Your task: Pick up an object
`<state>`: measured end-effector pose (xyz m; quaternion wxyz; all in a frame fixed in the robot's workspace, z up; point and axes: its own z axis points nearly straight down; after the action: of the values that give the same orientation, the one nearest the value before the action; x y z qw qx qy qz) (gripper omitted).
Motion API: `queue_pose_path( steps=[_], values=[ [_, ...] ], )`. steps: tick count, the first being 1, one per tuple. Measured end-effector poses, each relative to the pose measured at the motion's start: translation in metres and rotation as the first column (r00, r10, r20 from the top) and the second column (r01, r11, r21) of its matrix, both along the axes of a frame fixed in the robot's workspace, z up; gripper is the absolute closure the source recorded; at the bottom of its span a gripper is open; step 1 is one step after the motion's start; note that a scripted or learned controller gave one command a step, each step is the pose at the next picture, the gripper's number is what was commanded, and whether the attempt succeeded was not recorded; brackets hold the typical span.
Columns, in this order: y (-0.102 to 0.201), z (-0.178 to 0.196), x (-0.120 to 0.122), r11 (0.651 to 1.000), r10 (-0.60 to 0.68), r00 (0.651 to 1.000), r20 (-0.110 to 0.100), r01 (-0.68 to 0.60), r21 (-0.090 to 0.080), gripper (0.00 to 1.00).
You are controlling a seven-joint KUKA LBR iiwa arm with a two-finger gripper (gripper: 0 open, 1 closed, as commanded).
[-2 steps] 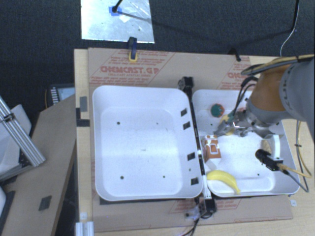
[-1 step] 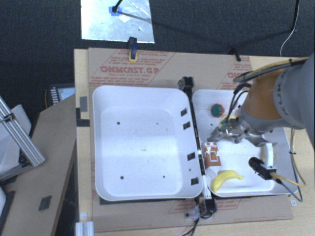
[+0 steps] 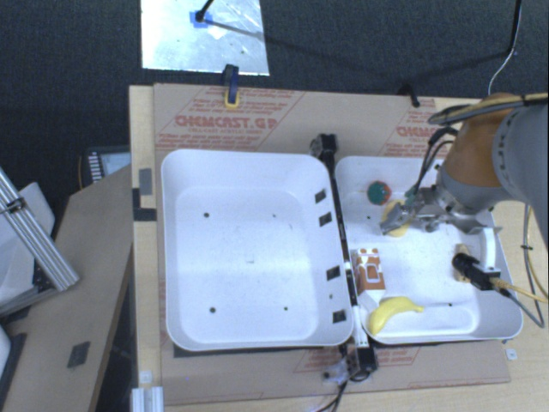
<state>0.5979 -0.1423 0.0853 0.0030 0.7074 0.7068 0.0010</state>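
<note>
gripper (image 3: 400, 222) just below green ball (image 3: 378, 192)

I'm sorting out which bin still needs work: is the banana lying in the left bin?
No, the banana lies at the near edge of the right bin, beside the divider, below the orange-and-white box.

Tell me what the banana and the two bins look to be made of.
Banana: likely moulded plastic, a toy; uniform yellow with a soft sheen. Bins, left bin and right bin: seemingly thin formed plastic, smooth white with rounded rims and glossy highlights.
</note>
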Motion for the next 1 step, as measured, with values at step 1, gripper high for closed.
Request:
queue_pose_path(
  steps=[1],
  values=[
    [0.0571, 0.0168, 0.0616, 1.0, 0.012, 1.0, 0.004, -0.012, 0.003, 0.0]
  ],
)
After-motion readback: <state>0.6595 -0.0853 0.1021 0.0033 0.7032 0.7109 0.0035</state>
